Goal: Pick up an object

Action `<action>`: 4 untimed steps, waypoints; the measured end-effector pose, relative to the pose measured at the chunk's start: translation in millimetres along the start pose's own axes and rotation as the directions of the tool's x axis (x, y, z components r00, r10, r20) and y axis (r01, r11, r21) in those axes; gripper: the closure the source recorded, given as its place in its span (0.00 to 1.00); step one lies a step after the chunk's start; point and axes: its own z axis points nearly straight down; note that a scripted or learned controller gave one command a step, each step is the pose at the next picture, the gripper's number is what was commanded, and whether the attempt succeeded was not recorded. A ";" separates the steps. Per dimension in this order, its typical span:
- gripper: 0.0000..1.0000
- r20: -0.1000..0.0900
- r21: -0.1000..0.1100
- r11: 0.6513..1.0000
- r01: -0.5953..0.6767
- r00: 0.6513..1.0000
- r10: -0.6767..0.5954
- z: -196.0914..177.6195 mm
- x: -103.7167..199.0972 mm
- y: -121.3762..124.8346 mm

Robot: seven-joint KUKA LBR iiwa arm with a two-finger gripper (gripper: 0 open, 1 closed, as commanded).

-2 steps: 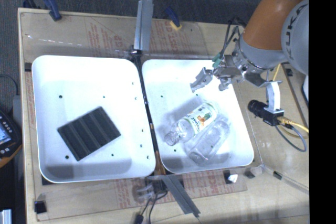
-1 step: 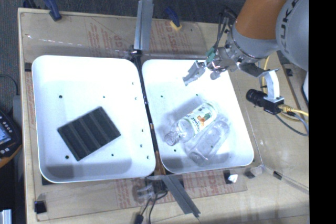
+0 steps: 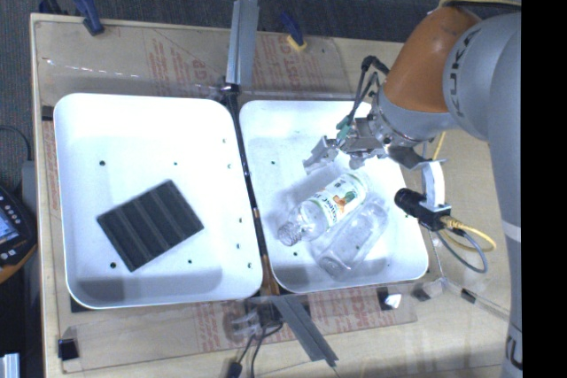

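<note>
A clear plastic bottle [image 3: 326, 208] with a green and white label lies on its side in the right bin [image 3: 266, 190], its cap end pointing toward the lower left. A second clear plastic container [image 3: 354, 239] lies against it on the lower right. My gripper [image 3: 337, 153] hangs over the upper middle of the right bin, just above the bottle's base end, and nothing is visibly held in it. A black ribbed slab [image 3: 151, 224] lies flat in the left bin [image 3: 80, 128].
A metal divider bar [image 3: 241, 40] runs between the two bins at the back. Blue clamps [image 3: 87, 11] sit on the bench's far edge. A black cable fitting [image 3: 416, 204] hangs from the arm over the right bin's right rim.
</note>
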 end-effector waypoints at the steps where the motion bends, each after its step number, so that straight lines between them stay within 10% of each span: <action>1: 0.00 0.002 -0.009 0.999 -0.034 0.999 0.034 62.1 -28.2 -3.0; 3: 0.00 0.000 -0.007 0.991 0.136 0.991 -0.136 106.9 3.8 -57.0; 4: 0.00 0.000 -0.002 0.993 0.121 0.993 -0.121 101.2 40.6 16.6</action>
